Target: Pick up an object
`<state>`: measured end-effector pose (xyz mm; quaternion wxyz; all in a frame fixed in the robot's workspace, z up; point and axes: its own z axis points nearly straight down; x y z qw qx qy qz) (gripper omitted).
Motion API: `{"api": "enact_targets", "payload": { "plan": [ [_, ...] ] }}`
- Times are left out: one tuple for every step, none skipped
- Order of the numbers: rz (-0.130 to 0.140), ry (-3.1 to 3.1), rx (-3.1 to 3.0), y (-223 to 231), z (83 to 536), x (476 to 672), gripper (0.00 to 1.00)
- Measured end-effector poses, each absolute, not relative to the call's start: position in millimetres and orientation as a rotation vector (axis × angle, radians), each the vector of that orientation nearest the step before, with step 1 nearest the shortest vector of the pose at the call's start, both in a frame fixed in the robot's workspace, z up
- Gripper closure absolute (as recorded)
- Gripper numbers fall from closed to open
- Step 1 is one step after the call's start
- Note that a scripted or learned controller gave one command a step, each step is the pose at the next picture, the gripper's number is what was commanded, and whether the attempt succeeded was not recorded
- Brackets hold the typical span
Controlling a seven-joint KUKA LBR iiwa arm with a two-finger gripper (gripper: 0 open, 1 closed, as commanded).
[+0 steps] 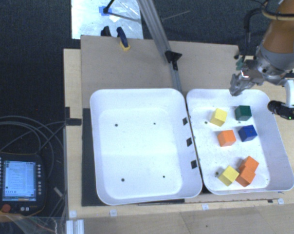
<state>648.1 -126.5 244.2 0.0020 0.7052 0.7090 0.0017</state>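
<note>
The right bin [278, 145] holds several small blocks: a yellow cube [218, 117], a green cube [243, 112], a blue cube [247, 132], an orange cube [226, 138], a second yellow cube [229, 175] and two orange blocks [247, 170] touching each other near the front. My gripper [238, 85] hangs over the back edge of this bin, up and slightly left of the green cube. Nothing shows between its fingers, and their spread is too small to read.
The left bin [101, 130] lies beside the right one, joined by black clips [189, 142]. A slanted metal pole [154, 21] crosses the back of the bench. A teach pendant [18, 182] with cables lies at the far left.
</note>
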Motion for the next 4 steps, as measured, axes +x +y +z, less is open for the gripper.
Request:
{"api": "enact_targets", "payload": {
  "plan": [
    [0.004, 2.233, 2.210, -71, 236, 652.4, 1.00],
    [0.004, 2.233, 2.210, -18, 229, 654.6, 1.00],
    [0.005, 2.233, 2.210, 26, 236, 652.7, 1.00],
    [0.007, 2.235, 2.208, 87, 238, 658.9, 1.00]
  ]
}}
